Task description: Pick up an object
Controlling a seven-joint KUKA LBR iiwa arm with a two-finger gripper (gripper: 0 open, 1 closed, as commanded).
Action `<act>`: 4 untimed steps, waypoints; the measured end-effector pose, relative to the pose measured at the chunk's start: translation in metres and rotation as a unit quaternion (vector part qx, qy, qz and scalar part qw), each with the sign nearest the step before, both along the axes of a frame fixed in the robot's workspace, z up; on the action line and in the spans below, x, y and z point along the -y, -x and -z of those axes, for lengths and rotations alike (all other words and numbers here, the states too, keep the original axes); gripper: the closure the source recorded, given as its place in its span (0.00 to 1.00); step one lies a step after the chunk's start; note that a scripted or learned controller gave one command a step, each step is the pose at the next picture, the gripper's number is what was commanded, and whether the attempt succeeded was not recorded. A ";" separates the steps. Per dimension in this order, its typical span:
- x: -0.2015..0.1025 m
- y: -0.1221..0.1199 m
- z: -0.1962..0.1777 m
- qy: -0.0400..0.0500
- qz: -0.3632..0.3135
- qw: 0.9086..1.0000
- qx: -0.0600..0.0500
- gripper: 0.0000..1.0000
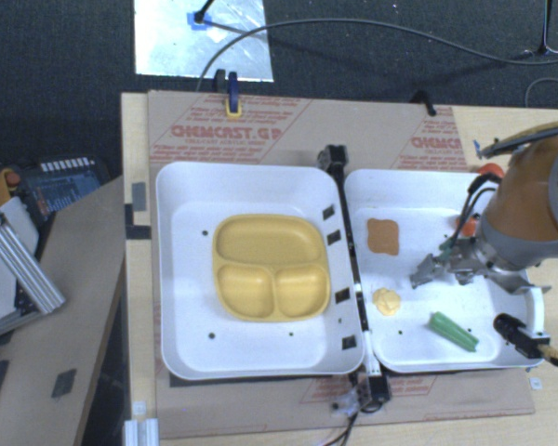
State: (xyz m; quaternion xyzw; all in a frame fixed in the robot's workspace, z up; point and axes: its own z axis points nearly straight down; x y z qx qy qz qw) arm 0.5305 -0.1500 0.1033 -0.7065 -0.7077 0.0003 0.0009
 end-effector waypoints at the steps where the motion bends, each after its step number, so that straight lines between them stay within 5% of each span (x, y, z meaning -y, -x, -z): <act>1: 0.000 0.000 0.020 0.000 0.000 1.000 0.001 0.00; 2: 0.000 -0.001 0.008 0.001 0.000 1.000 0.002 1.00; 4: 0.002 -0.008 -0.097 0.001 -0.002 1.000 0.004 1.00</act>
